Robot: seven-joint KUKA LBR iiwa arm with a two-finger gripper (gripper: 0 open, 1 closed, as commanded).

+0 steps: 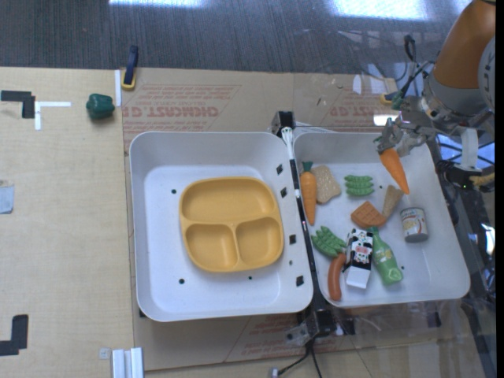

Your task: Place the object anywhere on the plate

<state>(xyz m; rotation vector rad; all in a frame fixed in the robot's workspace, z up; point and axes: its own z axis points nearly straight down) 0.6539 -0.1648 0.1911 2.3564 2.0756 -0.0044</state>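
A yellow three-compartment plate (231, 223) lies in the left white bin (150, 235) with nothing on it. My gripper (391, 143) hangs over the back right part of the right bin (449, 258). It is shut on the top end of an orange toy carrot (395, 172), which slants down to the right just above the bin floor. The plate is well to the left of the gripper, across the wall between the bins.
The right bin holds a second carrot (308, 197), a cracker (327, 186), pea pods (359, 183), an orange wedge (368, 213), a small can (413, 224), a green bottle (386, 261), a cow-print carton (359, 258) and a sausage (336, 277). A green pepper (100, 106) sits on the bench at far left.
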